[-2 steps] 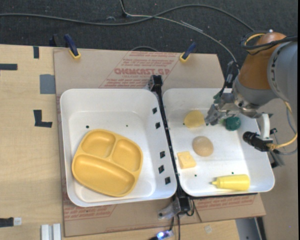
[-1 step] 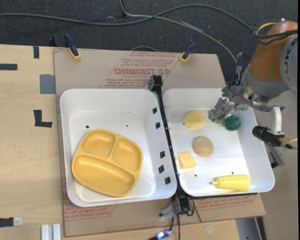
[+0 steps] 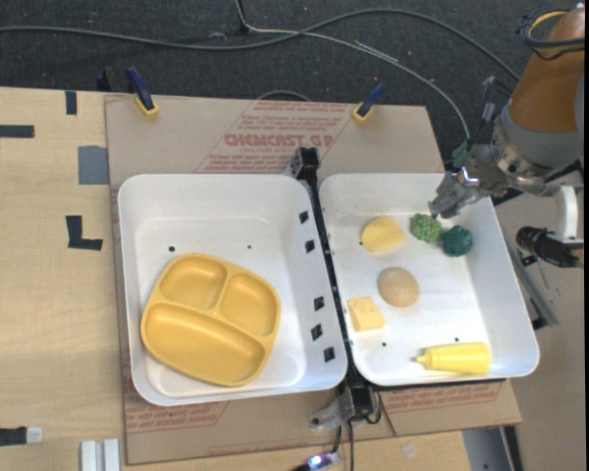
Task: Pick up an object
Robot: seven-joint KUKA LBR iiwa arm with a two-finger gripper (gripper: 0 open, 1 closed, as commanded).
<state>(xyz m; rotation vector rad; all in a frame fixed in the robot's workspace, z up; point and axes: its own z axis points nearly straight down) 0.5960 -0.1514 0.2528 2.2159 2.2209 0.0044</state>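
Dark carpet (image 3: 98, 27) fills the top of the frame, with a cable (image 3: 304, 29) across; a wooden bench (image 3: 39, 292) at left.

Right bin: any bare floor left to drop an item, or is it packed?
Right bin: bare strip between the beige ball and the right wall, above the yellow bottle; also the top-left corner above the yellow lump. Crowded near the gripper, by the green broccoli and teal piece.

Arm (image 3: 545, 86) entering from the right, grey with an orange band above the wrist, angled down and leftward; gripper (image 3: 446, 204) lowered at the far right corner of view.
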